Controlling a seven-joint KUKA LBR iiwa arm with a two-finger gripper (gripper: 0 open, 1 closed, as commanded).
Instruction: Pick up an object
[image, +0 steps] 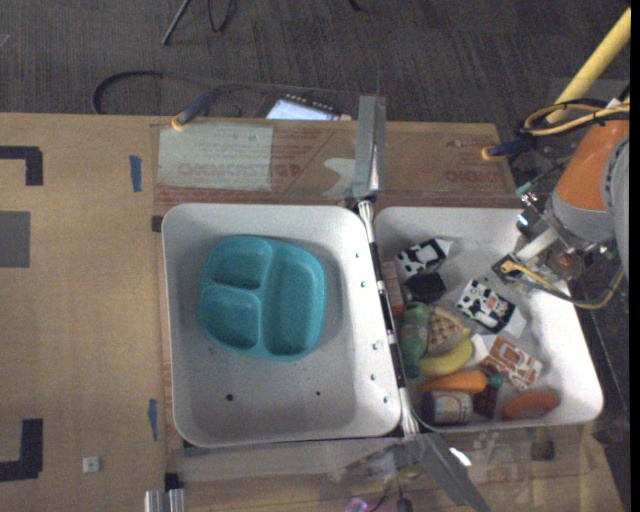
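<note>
Bins (190, 400): two; teal plate (262, 296): one; tool (528, 262) above right bin.

teal plate (262, 296), left bin (190, 400), toys (462, 350) right

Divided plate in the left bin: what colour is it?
Teal, plain with no pattern; the plate shows clearly in the camera view, lying in the left bin.

A brown bench (80, 330) spans the frame. Two white bins sit mid-frame: left bin (190, 400), right bin (575, 365).
</note>
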